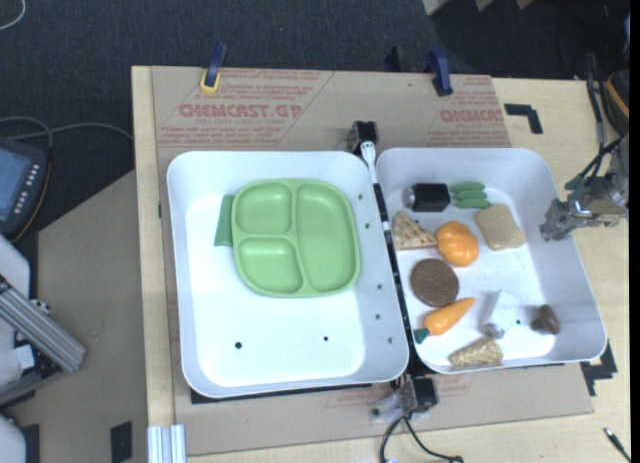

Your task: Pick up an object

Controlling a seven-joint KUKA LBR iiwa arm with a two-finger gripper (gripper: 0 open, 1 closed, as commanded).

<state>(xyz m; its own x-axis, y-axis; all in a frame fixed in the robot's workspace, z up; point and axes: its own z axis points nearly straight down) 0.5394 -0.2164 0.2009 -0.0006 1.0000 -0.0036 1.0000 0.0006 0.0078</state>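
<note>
The right bin (570, 251) holds the loose objects that could be picked. Near its middle sits an orange pumpkin-shaped piece (457, 243). Just left of the pumpkin lies a tan wedge like a sandwich slice (410, 232); above it a black block (430, 196) with a green piece (468, 193) at its right end; to the pumpkin's right a beige bread-like slab (499, 227). Below the pumpkin rest a brown round disc (435, 281), then an orange carrot (448, 316), a grey utensil-like piece (489, 311), a tan crumbly piece (476, 353) and, far right of these, a small dark brown lump (545, 320).

The gripper (562, 223) is at the bin's right rim, well right of the pumpkin, with nothing seen between its fingers; how wide it stands I cannot tell.

The left bin (200, 281) carries a green divided tray (295, 236).
</note>
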